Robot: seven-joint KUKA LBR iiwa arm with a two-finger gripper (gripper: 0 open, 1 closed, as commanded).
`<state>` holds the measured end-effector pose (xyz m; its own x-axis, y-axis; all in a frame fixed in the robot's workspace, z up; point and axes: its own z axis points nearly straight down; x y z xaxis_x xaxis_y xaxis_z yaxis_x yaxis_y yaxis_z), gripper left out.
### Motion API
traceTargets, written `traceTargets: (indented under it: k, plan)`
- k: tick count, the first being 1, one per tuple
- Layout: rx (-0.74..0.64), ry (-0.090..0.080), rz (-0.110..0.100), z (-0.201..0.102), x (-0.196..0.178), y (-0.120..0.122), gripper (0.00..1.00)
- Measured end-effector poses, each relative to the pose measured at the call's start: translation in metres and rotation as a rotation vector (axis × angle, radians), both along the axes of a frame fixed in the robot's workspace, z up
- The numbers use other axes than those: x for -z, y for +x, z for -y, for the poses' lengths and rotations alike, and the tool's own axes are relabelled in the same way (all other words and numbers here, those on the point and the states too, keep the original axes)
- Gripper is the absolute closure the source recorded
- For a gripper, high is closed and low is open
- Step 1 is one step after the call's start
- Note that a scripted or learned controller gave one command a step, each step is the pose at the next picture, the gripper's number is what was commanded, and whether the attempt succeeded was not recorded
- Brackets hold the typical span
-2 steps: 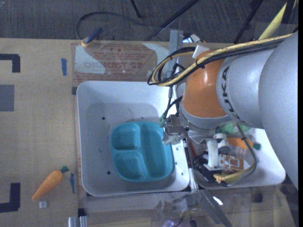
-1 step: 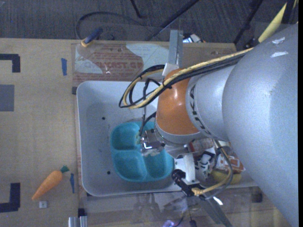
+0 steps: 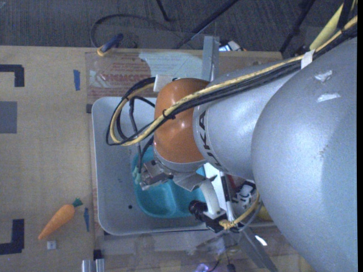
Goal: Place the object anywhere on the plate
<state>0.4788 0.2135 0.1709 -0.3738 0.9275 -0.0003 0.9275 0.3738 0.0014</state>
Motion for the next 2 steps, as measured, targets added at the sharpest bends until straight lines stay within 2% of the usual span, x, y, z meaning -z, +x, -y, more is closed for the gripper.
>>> traceTargets:
  k: [1, 2]
  plan:
    - [0.139, 0.0, -0.001, 0.009, -0.063, 0.001, 1.0]
    - [0.115, -0.001, -0.003, 0.134, -0.013, 0.0, 1.0]
